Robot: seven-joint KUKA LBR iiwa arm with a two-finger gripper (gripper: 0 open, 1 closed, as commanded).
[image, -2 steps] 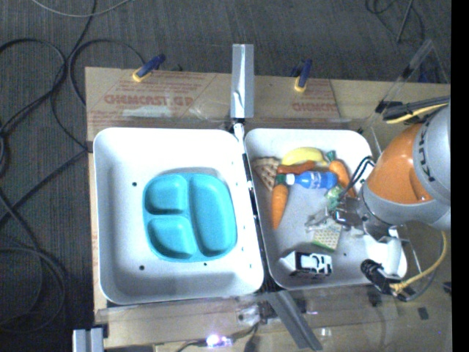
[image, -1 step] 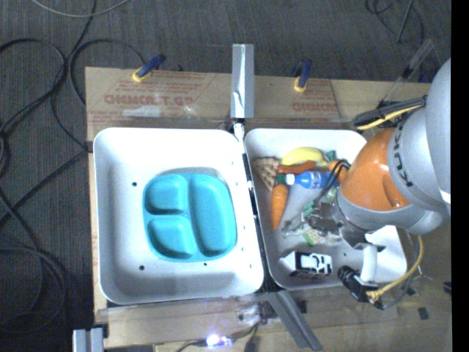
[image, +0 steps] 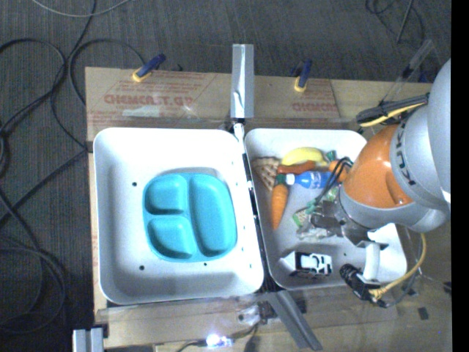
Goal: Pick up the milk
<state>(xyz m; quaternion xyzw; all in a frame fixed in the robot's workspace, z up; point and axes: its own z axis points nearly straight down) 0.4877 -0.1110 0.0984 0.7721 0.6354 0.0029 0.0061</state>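
Your arm point(image: 429, 152) has a smooth, rounded grey shell with a broad glossy orange band point(image: 374, 171) above the wrist. Below it you see dark wrist hardware, a white block, and a yellow cable point(image: 403, 276) looping to a black connector.

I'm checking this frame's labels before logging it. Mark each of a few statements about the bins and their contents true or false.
1. The blue divided tray lies in the left bin. True.
2. The carrot lies in the left bin. False: it lies in the right bin, near its left wall.
3. The banana is near the right bin's far edge. True.
4. The blue tray has one compartment. False: it has three.
5. The black-and-white carton sits on the blue tray. False: it lies near the right bin's front edge.
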